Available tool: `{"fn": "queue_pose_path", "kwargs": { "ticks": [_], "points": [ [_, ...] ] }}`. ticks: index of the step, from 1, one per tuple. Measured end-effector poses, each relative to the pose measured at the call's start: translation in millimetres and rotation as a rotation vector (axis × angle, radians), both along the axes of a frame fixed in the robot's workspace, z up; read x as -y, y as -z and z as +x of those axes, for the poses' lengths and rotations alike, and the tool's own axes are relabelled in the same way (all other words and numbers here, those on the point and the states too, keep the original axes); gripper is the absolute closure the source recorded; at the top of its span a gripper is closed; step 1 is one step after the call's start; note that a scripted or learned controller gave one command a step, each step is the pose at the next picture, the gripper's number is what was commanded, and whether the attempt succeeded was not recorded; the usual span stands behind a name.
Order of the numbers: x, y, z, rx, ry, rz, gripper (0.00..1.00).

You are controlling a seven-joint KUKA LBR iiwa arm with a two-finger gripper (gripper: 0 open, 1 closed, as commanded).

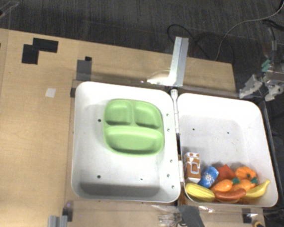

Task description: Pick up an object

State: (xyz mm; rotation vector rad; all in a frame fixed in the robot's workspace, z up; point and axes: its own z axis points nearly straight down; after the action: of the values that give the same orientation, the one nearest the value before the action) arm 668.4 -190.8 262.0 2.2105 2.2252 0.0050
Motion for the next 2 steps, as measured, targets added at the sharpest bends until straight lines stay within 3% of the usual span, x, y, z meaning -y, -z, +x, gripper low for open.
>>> {"fn": "queue_pose_path", "kwargs": {
  "ticks": [1, 2],
  "points": [
    [-44, 124, 2, -0.003, -0.094, 0.001, 0.0],
    [-21, 139, -45, -0.001, -0.06, 0.0, 0.0]
  ]
}}
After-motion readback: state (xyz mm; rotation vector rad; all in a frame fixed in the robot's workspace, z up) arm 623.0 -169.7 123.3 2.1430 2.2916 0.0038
